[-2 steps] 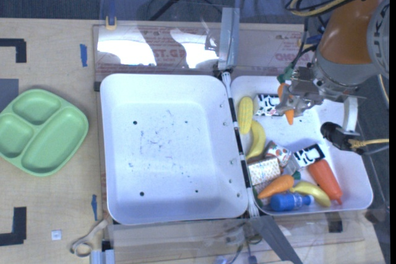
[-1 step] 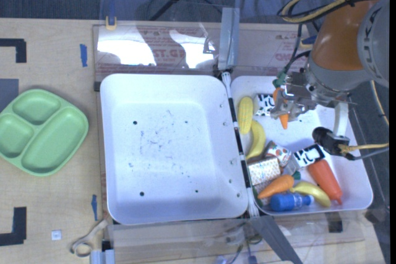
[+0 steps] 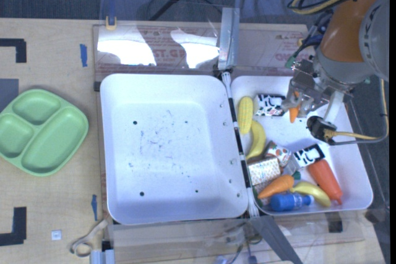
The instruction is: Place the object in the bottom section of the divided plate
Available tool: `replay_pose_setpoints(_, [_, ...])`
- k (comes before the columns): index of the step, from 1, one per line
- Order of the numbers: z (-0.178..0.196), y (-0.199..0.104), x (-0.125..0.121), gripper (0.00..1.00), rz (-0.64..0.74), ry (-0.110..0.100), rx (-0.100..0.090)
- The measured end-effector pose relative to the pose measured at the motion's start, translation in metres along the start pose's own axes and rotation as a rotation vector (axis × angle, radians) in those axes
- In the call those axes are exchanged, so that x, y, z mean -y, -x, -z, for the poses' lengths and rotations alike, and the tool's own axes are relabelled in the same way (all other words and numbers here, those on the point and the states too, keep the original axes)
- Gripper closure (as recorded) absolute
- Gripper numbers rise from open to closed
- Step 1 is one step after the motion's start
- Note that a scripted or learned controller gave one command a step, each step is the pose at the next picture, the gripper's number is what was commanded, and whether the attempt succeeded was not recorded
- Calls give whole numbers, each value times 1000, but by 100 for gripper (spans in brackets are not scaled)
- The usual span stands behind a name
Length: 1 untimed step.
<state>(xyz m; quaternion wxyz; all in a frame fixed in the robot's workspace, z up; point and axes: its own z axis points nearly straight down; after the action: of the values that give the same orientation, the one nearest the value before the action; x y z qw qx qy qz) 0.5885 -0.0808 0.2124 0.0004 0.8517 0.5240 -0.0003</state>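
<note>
Just below the fingers, clenched on a small orange piece; the green divided plate lies far left across the bench.

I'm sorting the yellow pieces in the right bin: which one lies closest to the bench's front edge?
The banana beside the blue bottle. The corn and the other banana lie along the bin's left wall, farther back.

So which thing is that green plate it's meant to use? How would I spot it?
Start at the left white bin and look past its left edge, onto the wooden bench. The green divided plate lies there alone: pale green, rounded, split into two small sections and one long one.
</note>
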Motion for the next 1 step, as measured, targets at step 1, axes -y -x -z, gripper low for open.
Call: replay_pose_setpoints(1, [-5,-2,-37,100,140,1,0])
